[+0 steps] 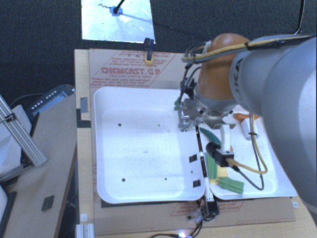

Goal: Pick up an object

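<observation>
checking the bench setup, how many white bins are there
2: the left bin is in open view, and the right bin sits right beside it, largely covered by the arm.

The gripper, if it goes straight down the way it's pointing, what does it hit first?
Most likely the white floor of the left bin, close to its right wall; the gripper points down just inside that edge. Depth is unclear, so it might land on the rim between the bins instead.

R bin (272, 185) mostly under arm (277, 83), orange obj (241, 116) partly hidden
</observation>
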You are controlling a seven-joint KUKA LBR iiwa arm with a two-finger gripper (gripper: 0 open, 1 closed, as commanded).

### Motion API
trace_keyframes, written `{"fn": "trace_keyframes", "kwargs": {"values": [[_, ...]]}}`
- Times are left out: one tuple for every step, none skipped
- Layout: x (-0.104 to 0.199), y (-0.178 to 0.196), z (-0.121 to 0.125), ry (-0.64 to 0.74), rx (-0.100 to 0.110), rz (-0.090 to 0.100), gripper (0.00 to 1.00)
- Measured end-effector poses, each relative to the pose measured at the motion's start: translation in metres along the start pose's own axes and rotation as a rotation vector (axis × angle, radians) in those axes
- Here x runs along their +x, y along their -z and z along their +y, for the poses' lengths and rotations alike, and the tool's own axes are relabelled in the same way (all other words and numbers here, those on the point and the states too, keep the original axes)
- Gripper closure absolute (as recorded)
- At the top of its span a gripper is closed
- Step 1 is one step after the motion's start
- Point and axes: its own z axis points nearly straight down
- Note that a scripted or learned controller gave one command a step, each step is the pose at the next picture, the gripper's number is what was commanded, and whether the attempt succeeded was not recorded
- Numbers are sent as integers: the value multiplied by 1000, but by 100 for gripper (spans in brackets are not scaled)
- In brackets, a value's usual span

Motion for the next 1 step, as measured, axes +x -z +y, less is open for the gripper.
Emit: {"fn": "trace_keyframes", "kwargs": {"values": [[88, -24, 21, 7, -5, 3, 100]]}}
